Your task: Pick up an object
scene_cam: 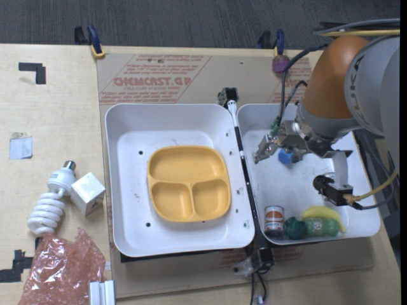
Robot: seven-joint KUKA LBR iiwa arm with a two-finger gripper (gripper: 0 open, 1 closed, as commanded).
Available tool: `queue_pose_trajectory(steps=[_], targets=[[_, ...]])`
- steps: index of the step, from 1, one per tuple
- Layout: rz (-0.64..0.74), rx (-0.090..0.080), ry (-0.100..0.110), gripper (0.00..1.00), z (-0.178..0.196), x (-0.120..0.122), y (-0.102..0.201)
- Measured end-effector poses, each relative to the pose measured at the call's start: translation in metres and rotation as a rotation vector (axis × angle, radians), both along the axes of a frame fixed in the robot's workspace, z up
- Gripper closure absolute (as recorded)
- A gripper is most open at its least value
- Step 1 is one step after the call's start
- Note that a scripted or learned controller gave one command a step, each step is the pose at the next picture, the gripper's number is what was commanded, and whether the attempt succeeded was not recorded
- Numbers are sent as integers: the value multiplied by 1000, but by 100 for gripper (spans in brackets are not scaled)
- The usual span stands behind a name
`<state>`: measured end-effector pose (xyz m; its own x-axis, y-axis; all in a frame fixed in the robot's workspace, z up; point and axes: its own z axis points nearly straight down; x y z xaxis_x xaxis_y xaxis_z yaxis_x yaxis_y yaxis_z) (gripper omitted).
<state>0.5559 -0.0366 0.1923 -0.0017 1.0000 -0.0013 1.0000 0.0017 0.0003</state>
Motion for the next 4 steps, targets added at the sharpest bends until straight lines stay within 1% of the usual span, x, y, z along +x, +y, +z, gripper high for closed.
queue_pose_trajectory(steps=[1, 2, 3, 4], targets=[[-1, 0, 1, 0, -93, 25, -65], [1, -1, 1, 100, -83, 26, -65], [1, -1, 1, 0, -83, 26, -65], [-3, 1, 1, 0, -100, -37, -60]])
